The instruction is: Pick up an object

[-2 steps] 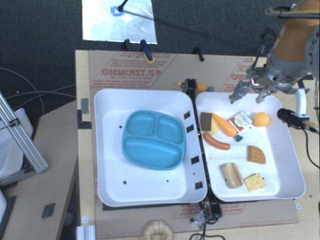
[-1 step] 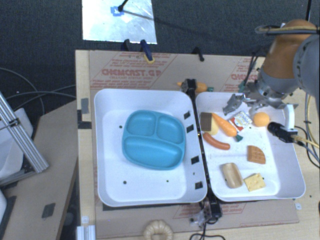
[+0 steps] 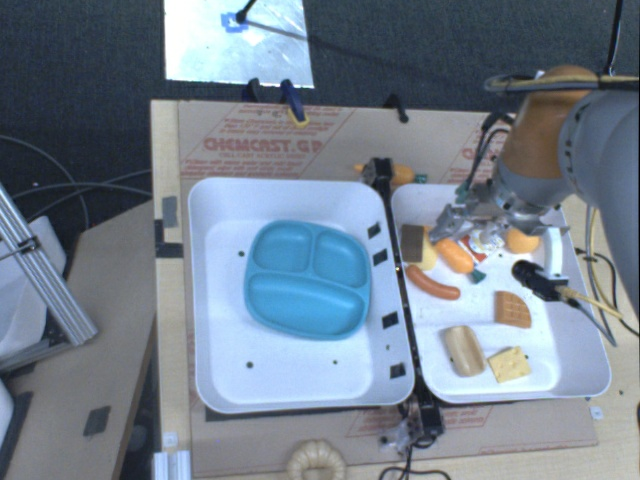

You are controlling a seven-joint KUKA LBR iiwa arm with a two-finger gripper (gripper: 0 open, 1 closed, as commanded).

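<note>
A tan counter (image 3: 300, 133) on dark carpet bears a blue plate (image 3: 306, 278); right of it, the pincer (image 3: 468, 224), grip state unclear, hangs over toy foods.

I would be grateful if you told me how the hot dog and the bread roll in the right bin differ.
The hot dog is reddish-orange, thin and long; the bread roll is tan, thicker and stubbier. The hot dog lies near the bin's left wall, mid-bin; the bread roll lies nearer the front edge, beside the cheese wedge. Both lie flat in the right bin.
</note>
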